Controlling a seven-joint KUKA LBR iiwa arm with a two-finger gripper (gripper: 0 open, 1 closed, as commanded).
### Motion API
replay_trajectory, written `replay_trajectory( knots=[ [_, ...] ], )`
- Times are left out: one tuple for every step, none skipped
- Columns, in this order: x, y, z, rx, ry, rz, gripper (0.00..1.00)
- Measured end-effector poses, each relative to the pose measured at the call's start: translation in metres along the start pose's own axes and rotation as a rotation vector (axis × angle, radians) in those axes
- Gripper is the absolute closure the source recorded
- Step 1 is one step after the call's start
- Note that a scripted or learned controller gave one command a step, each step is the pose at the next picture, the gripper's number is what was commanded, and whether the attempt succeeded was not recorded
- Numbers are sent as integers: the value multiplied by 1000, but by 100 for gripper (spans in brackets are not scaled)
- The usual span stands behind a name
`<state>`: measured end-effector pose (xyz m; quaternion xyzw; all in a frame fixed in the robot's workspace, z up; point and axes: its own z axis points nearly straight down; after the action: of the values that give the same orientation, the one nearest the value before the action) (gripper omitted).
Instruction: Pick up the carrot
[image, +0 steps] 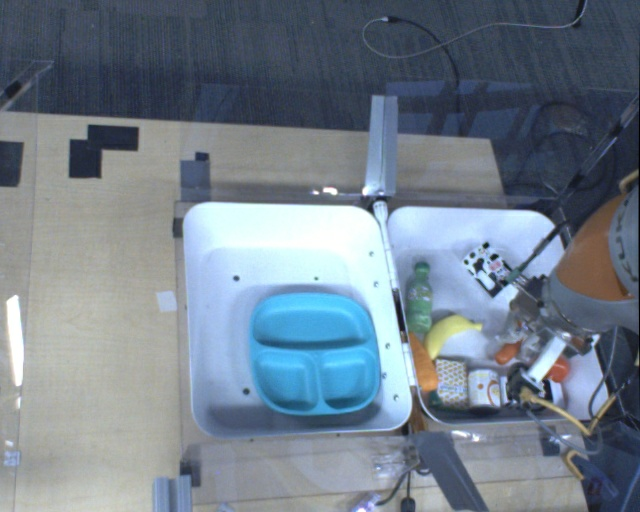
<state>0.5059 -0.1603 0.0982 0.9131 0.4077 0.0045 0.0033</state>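
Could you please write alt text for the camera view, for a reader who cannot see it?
The arm's gripper hangs low in the right bin, near a banana, green bottle and carrot. The left bin holds a blue tray.

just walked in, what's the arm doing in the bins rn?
The grey KUKA arm with the orange band has its gripper down in the right white bin, among the clutter there. The orange carrot lies at that bin's left wall beside a yellow banana, apart from the gripper. A blue divided plate sits in the left bin.
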Motion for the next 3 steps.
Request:
replay_trajectory(
  knots=[
    [3, -1, 0, 0, 4, -3, 0],
    [3, -1, -9, 3, 1, -9, 100],
    [-6, -18, -125, 10, -6, -45, 100]
  ],
)
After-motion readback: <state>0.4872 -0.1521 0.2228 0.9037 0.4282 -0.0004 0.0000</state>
